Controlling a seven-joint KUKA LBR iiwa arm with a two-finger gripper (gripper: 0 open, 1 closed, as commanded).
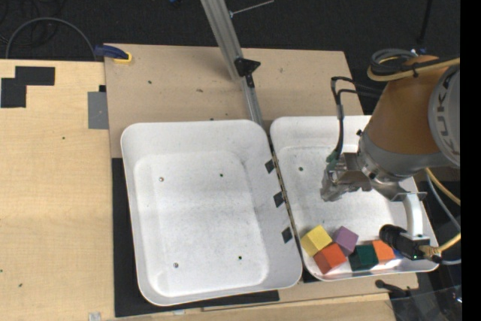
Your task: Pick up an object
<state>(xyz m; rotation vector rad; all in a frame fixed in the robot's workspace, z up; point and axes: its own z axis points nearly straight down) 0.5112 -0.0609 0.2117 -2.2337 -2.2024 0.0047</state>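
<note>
Blocks clustered at near edge of right bin [301, 133]: red block [329, 258], yellow block [316, 238], purple block [346, 238], green block [364, 257], orange block [383, 249], touching or nearly so; gripper [336, 188] above bin floor, apart from cluster, nothing seen between tips; cannot tell whether tool is apart or together; judgement: target outer block (yellow), descend vertical, avoid neighbours and bin wall; left bin [150, 137] beside.
</note>
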